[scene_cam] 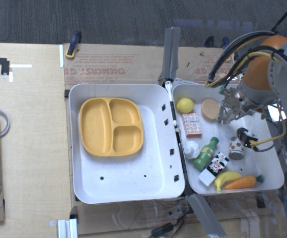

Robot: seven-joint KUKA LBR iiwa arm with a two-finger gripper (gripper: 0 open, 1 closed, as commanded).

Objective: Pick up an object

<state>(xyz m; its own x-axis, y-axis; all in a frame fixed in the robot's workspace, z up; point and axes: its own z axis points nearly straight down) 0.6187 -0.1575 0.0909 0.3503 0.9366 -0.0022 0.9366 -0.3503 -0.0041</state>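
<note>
The right bin (275,180) holds several small items: a lemon (185,105), a tan round disc (210,109), a red and white box (192,125), a green bottle (206,154), a small patterned can (236,148), a black and white spotted piece (217,164), a banana (225,179) and a carrot (243,182). My gripper (227,114) hangs low at the back of this bin, just right of the tan disc. The wrist and cables above hide part of it. Nothing is visibly lifted.
A yellow three-part plate (111,127) lies in the left bin (128,182). A metal divider (171,58) stands between the bins at the back. Brown cardboard (108,63) lies behind the left bin. A blue and yellow tool (74,44) rests at its edge.
</note>
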